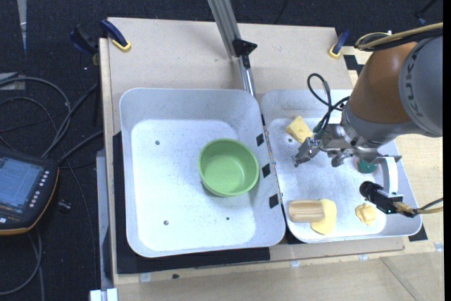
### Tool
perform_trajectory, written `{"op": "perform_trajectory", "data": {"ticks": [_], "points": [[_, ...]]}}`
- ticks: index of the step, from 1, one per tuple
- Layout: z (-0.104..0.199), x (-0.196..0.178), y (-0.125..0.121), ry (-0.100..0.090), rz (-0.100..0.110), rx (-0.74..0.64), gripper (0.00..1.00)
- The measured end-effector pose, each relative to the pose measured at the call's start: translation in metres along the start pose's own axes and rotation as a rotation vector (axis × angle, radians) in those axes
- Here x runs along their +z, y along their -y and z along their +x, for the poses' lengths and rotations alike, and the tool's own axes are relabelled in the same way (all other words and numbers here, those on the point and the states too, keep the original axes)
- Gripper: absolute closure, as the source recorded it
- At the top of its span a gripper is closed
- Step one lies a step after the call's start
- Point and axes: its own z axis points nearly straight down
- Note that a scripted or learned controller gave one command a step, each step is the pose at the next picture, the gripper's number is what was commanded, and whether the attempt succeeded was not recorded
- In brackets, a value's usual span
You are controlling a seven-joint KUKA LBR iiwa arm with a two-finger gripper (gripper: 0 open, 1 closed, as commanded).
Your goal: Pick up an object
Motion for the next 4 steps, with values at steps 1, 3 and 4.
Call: {"op": "perform_trajectory", "data": {"ticks": [1,3,4], "points": [[0.000,-0.012,-0.001,0.000,-0.004,0.000,1.00],[0.005,-0.118,-0.007,0.001,-0.009,-0.001,1.00],[0.005,-0.142,-0.007,0.001,-0.006,-0.001,1.00]]}}
